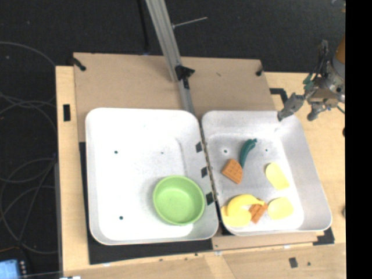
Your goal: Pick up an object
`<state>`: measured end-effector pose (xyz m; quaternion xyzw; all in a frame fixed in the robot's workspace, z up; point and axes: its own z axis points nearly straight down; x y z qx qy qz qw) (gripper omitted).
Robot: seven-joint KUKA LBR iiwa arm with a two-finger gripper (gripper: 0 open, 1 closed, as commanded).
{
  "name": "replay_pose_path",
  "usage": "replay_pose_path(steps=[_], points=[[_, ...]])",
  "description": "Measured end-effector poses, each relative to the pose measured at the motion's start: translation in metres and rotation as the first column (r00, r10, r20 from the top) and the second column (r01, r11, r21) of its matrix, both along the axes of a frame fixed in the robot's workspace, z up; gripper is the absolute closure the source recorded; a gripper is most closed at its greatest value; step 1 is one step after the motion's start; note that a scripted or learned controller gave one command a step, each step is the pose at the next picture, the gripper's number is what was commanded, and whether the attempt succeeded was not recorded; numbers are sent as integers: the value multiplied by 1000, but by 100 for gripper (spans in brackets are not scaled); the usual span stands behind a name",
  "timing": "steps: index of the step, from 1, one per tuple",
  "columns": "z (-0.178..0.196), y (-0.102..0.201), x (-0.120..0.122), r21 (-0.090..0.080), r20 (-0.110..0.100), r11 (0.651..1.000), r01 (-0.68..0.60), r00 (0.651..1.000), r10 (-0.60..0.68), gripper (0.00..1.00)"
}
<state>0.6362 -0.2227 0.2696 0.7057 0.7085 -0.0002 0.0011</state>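
My gripper (300,109) hangs at the right bin's (296,133) far right corner, above its rim, with both fingers spread open and nothing between them. In that bin lie a dark teal curved piece (248,150), an orange waffle-like block (232,171), a yellow lump (276,175), a second yellow lump (281,208), a yellow banana-like piece (240,208) and a small orange piece (257,213) wedged between the last two. The gripper stands well apart from all of them, up and to the right.
A green bowl (179,199) sits in the left bin (128,138) near its front right corner. A grey metal post (165,34) slants up from behind the bins. The divider between the bins (204,161) carries small black clips.
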Motion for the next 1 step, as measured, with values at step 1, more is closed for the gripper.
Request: replay_pose_path(steps=[1], points=[[0, -1, 0, -2, -1, 1000, 0, 1000, 0, 0]])
